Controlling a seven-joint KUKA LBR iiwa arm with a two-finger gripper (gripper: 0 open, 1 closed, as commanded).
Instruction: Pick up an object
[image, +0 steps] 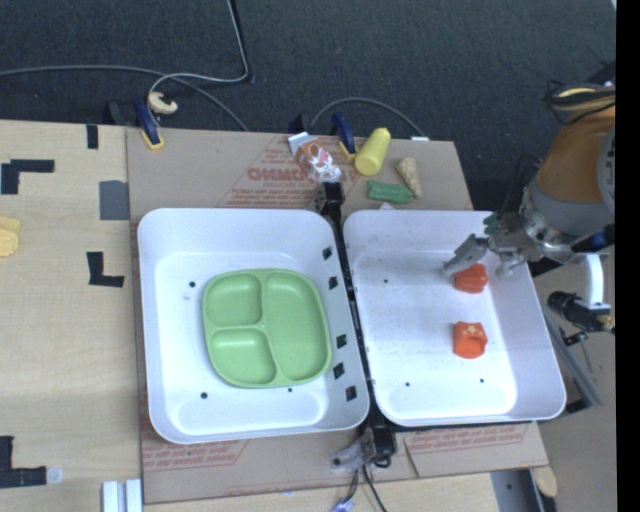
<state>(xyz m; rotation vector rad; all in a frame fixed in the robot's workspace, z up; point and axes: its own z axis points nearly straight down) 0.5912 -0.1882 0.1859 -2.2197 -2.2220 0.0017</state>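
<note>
Orange-red chunk (471, 279), upper of two in the right bin (420, 400), sits right under the gripper (489, 257) as the KUKA arm (575, 170) reaches in from the right. Fingers look splayed, one prong (462, 253) angling out to the left of the piece and the other (510, 258) on its right, nothing clamped between them; it's a small detail in this view, so treat "released" as probable, not certain.

A second orange-red piece (470, 339) lies nearer the bin's front, well apart from the first and w/ bare white floor all round it. The left bin (160, 300) carries a green divided plate (266, 327). Beyond the bins, on the cardboard-covered surface (230, 175), you've got a yellow item (372, 150), a green one (388, 192) and a tan one (408, 176), none of them in reach of this try.

Handling, as judgement only: both pieces look like small toy-food blocks, prob. light, likely foam or plastic. Light means easy to lift but also easy to nudge, and the bin floor looks smooth, so a finger that touches one side first may just skate it away. Shape is lumpy, not boxy; you'd want the fingers across its narrowest span, centred, coming down straight, closing on both flanks at once. Not fragile by the look of it, so a firm squeeze shouldn't hurt. Upper piece is close to the bin's right wall, so mind the clearance on that side.
</note>
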